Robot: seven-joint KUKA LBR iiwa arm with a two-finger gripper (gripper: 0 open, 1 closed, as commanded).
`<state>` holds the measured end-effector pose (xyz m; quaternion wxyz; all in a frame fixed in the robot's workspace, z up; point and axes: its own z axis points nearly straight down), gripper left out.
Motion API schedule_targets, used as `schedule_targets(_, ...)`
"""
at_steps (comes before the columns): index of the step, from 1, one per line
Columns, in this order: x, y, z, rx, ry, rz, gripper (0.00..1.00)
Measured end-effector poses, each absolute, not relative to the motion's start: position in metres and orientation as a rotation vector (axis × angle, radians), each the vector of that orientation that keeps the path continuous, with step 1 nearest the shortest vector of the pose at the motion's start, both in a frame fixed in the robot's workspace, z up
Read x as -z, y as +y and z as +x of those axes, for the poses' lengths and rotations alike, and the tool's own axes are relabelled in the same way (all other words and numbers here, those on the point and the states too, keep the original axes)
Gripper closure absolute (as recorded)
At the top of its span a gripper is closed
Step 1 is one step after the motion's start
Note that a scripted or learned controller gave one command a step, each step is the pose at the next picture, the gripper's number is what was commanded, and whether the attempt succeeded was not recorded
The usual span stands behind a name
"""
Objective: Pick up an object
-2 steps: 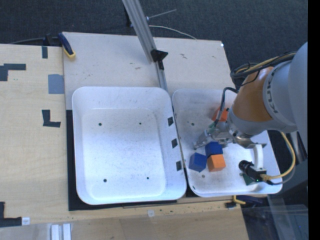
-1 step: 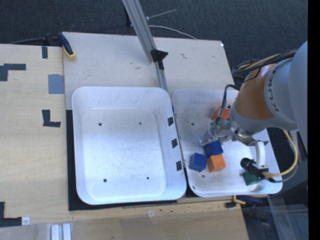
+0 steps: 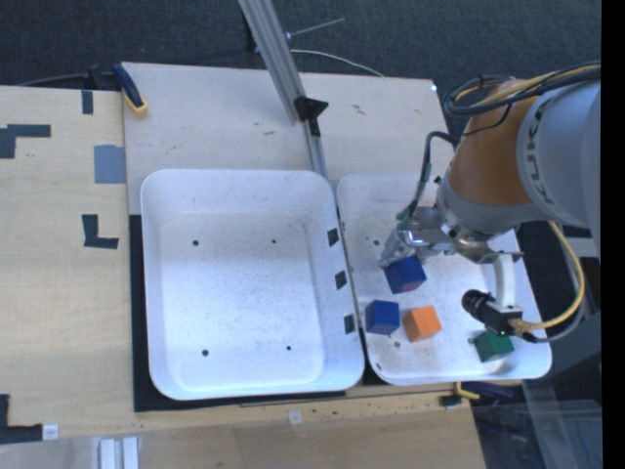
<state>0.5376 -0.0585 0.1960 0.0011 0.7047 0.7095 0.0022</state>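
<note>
Blue cube is the one in play, sitting tilted in the middle of the right bin, right of frame centre, with the gripper directly over its upper edge. Starting big: the grey arm with its orange band fills the upper right of the frame and bends down into that bin. The left bin spreads across the middle of the frame on the bench. Down at the gripper, metal parts crowd the cube's top and I cannot tell whether it is spread or pressed together, nor whether it has the cube between its tips.

Now the smaller pieces: a second blue cube lies just below and left of the first, an orange cube sits just beside that one, and a green block rests near the bin's lower right corner.

Handling, by my reading: these look like small rigid blocks, light, stiff, nothing fragile, with smooth faces that could slip. Best hold would be across two opposite flat faces near mid-height, squared to the cube's tilt so it does not twist out
</note>
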Motion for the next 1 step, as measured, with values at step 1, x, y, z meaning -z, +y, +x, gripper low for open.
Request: schedule_targets(1, -0.1911, 0.0085, 0.5509, 0.000, 2.234, 2.213, 1.00)
